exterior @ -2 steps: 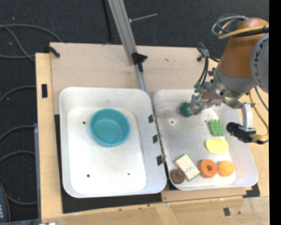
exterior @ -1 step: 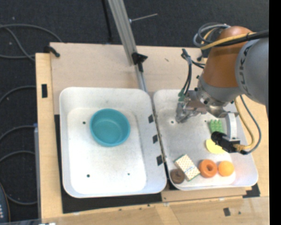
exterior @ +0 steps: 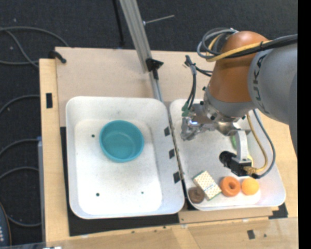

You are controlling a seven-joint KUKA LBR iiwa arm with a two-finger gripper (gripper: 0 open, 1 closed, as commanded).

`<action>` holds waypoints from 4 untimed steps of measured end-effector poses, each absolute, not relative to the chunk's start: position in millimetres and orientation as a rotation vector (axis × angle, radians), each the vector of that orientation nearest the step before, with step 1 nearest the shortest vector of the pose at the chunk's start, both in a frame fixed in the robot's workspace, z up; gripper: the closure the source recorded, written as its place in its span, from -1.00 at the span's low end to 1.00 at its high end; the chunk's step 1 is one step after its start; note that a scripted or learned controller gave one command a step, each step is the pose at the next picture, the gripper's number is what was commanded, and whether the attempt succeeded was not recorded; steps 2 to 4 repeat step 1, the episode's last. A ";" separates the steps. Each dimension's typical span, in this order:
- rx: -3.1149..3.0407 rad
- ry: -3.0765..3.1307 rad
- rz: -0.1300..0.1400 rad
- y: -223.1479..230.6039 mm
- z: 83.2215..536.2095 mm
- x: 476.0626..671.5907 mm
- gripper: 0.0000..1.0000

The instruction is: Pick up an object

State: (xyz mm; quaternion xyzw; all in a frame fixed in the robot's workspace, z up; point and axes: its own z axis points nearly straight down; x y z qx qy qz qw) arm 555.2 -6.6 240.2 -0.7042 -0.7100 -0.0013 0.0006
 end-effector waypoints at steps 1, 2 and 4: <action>-2.213 -2.228 -0.001 42.8 236.9 531.3 1.00; -2.213 -2.228 -0.001 42.8 236.9 531.3 1.00; -2.213 -2.228 -0.001 42.8 236.9 531.3 1.00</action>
